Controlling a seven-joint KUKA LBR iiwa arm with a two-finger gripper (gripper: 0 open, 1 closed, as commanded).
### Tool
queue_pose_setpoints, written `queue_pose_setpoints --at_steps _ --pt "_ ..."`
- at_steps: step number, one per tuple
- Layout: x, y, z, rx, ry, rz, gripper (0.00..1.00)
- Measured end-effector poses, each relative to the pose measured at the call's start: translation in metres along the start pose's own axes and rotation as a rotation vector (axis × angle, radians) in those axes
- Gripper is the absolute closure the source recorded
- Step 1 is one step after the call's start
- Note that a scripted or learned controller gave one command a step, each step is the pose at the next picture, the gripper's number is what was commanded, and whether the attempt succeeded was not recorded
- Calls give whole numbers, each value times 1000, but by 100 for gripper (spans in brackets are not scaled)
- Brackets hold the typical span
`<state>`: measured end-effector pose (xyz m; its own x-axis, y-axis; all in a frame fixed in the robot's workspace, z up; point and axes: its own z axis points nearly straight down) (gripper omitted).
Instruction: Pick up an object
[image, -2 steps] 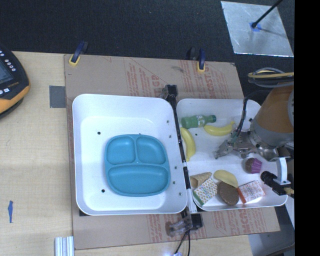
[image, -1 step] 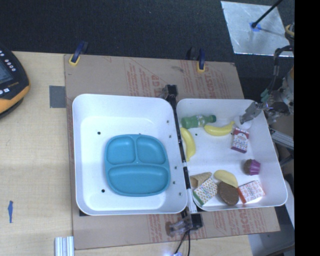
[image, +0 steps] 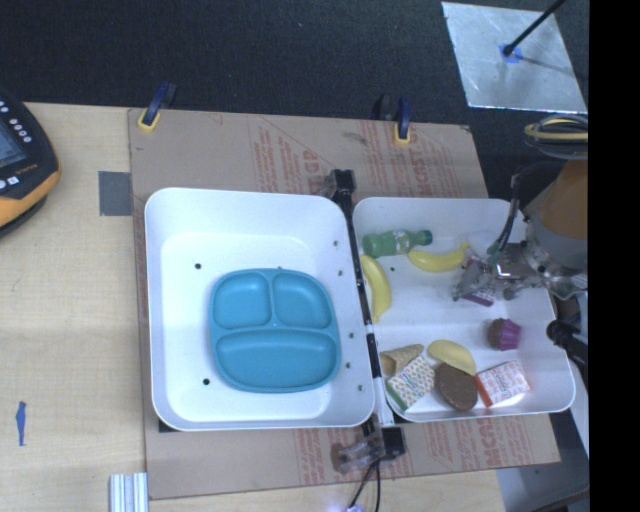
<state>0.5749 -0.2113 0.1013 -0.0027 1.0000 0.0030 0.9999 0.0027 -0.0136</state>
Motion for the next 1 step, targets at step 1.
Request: queue_pose_setpoints --at_steps 1 --pt "-1 3 -18 -10 -4 -4 100"
